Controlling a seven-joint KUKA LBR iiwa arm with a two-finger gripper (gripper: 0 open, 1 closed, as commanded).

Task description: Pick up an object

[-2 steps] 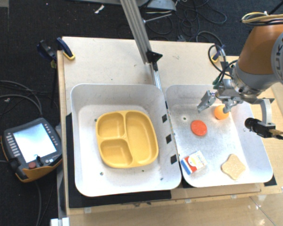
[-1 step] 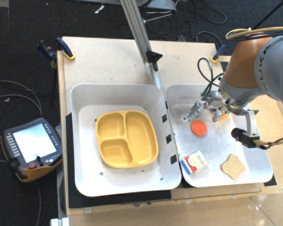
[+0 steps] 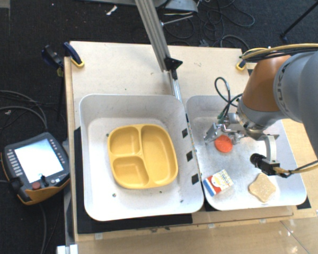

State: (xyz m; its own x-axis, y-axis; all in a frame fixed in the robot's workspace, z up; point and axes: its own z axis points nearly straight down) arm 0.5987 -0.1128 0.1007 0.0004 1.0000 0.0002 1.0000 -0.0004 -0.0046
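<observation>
A red-orange ball [image 3: 224, 145] lies in the right bin [image 3: 201, 110], near its middle. My gripper [image 3: 223, 136] hangs directly over it with its fingers spread, one fingertip [image 3: 209, 137] to the ball's left and the other to its right. The ball sits low between them, and I cannot tell whether either finger touches it. A small white carton [image 3: 219, 182] with red and blue print lies towards the front of the same bin. A tan, bread-like piece [image 3: 262, 188] rests at the front right corner.
The left bin [image 3: 95, 115] holds a yellow three-compartment plate [image 3: 143, 156]. A slanted metal pole [image 3: 156, 30] ends at the back between the bins. A teach pendant [image 3: 34, 165] sits off the bench to the left. A black cable fitting [image 3: 265, 164] hangs by the wrist.
</observation>
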